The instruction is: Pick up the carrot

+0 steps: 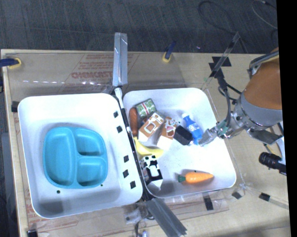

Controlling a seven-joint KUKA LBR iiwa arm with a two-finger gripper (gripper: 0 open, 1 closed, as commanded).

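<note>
Nearest the lens, the bench (85, 225) front edge carries both bins. Taking the carrot (196, 177) as landmark: far to its left sits the left bin (30, 148) holding a blue divided tray (74, 156), kept apart from the clutter. Just left of the carrot lies a black-and-white pack (151, 170); above-left, a heap of cartons (151, 128) and a banana (148, 149). The carrot lies alone in the right bin (216, 124), near its front wall, so access looks easy. Above-right of it hangs the gripper (208, 136); whether it is parted I cannot tell
</note>
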